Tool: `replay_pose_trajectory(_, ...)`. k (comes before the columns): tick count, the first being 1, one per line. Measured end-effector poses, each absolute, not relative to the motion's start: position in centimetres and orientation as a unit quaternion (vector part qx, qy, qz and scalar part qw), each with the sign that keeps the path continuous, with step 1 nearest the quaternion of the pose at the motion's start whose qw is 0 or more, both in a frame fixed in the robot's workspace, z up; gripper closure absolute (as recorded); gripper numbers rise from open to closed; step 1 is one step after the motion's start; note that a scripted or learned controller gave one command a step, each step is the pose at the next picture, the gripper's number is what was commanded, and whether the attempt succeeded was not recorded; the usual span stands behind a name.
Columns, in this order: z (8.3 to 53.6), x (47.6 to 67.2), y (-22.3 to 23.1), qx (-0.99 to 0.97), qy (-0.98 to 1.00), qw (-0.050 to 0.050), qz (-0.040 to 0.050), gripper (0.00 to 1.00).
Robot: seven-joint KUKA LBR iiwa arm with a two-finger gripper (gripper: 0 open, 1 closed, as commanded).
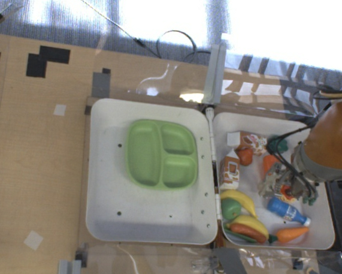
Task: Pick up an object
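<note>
My gripper (pixel 282 185) is down inside the right bin (pixel 328 233), below the arm's orange band (pixel 339 136). It hangs just above a blue bottle (pixel 288 211) with a white cap. Something small and red-orange shows at the gripper's tip, and whether it is held is unclear. An orange carrot (pixel 291 234) lies near the bin's front edge. Two yellow bananas (pixel 241 200) (pixel 250 222) lie at the front left, with a green fruit (pixel 230 210) between them and a red piece (pixel 247 232) in front. A brown-and-white carton (pixel 230 170) stands by the left wall.
The left bin (pixel 103 217) holds a green three-part tray (pixel 161 153). At the back of the right bin sit a white cube (pixel 233 138), a red-and-white packet (pixel 255 141) and an orange item (pixel 268 163). A divider ridge (pixel 213 167) separates the bins.
</note>
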State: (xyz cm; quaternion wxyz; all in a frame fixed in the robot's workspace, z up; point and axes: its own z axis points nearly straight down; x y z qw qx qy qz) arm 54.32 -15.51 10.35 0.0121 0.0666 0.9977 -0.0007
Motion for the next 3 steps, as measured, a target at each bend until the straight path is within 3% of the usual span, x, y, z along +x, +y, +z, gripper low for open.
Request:
replay_pose_trajectory(1,23.1,59.8,-19.6,0.001,1.000,0.011,-0.0032,1.00)
replay_pose_trajectory(2,20.9,57.5,-14.5,0.031,1.000,0.004,0.0007,1.00)
replay_pose_trajectory(3,21.0,57.5,-14.7,0.032,0.999,0.004,0.0000,0.00)
